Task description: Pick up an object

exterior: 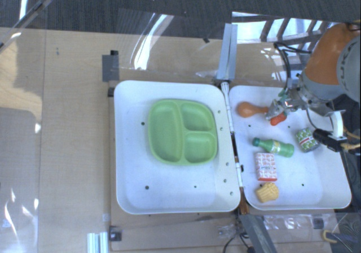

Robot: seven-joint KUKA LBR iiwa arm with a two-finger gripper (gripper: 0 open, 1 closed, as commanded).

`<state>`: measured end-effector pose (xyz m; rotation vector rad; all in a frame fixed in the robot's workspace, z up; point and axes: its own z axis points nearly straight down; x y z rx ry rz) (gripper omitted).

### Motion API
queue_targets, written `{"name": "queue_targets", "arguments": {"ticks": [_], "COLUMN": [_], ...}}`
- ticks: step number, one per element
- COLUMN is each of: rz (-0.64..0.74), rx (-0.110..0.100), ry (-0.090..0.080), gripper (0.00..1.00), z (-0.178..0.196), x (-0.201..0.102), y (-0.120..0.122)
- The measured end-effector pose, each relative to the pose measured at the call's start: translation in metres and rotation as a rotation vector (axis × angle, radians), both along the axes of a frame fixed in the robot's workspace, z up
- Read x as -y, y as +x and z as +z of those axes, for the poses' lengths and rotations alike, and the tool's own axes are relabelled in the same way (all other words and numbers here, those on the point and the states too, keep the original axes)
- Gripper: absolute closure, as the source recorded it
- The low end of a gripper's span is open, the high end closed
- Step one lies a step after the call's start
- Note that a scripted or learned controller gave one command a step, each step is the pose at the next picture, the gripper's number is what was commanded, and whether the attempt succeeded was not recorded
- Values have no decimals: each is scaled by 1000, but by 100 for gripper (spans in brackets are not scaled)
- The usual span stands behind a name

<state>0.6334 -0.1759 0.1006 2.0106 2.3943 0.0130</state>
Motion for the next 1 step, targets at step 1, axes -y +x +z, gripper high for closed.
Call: {"name": "queue_targets", "arguments": {"ticks": [1], "rz": [-19], "rx": [-6], "ry": [2], "gripper": [100], "z": [103], "x": [-28], "y": [17]}}
